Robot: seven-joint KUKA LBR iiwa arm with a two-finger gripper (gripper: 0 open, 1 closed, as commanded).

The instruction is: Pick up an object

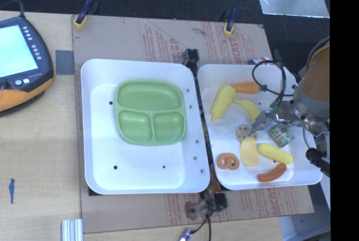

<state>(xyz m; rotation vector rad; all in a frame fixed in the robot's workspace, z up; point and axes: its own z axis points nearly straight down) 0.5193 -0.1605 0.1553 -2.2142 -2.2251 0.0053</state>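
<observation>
Toys are lying crowded in the right bin point(224, 178), the landmark for everything here, and any of them could serve as the object to pick up. In the single overhead view, a yellow bottle-shaped toy point(222, 101) is leaning diagonally in that bin's upper left part, with an orange carrot-like piece point(246, 88) just above and right of it and a yellow banana point(247, 107) below that. A holed grey disc point(243, 132) is resting at the bin's middle; a pretzel point(228, 161) is sitting in its lower left, a pale yellow oval piece point(249, 152) just beside the pretzel, a corn cob point(275, 153) further right, and a red sausage point(271, 173) along the bottom wall. The gripper point(268, 120) is hanging low over the bin's right-middle, coming in from the right on the grey arm point(315, 88); whether it is clenched or released I cannot tell, and nothing is visibly caught in it. A small green-patterned item point(280, 134) is lying just beside it, probably the nearest candidate. Left of the right bin, the left bin point(95, 122) is holding a green divided plate point(150, 112), likely kept apart from the picking area. Further left, a handheld pendant point(19, 69) is resting on the bench.
</observation>
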